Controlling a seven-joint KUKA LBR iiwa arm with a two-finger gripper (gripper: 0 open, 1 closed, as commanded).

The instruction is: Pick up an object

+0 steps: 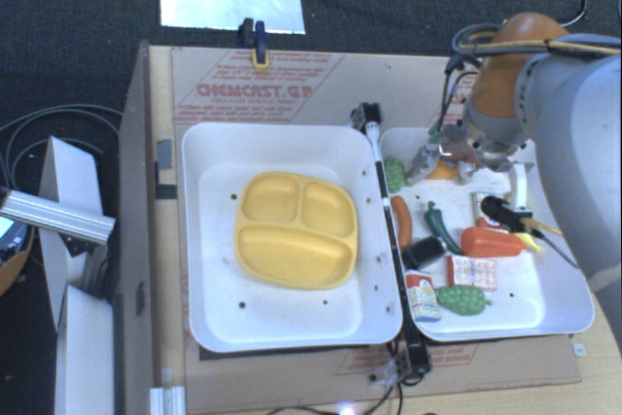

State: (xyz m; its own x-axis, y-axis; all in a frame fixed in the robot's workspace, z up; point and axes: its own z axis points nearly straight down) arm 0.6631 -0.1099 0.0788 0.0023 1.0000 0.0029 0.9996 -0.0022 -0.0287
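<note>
The two-finger gripper (449,163) hovers at the upper edge of the right shallow white plastic bin (559,311); whether it is spread or closed, I cannot tell. An orange plastic piece (442,171) lies just beneath, a likely target: descend straight, avoiding the bin wall.

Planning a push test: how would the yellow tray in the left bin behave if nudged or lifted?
The yellow tray looks like thin moulded plastic, so probably stiff and light. It lies flat on the bin floor, so it would likely slide, not tip. Its low rim may be hard to pinch.
</note>
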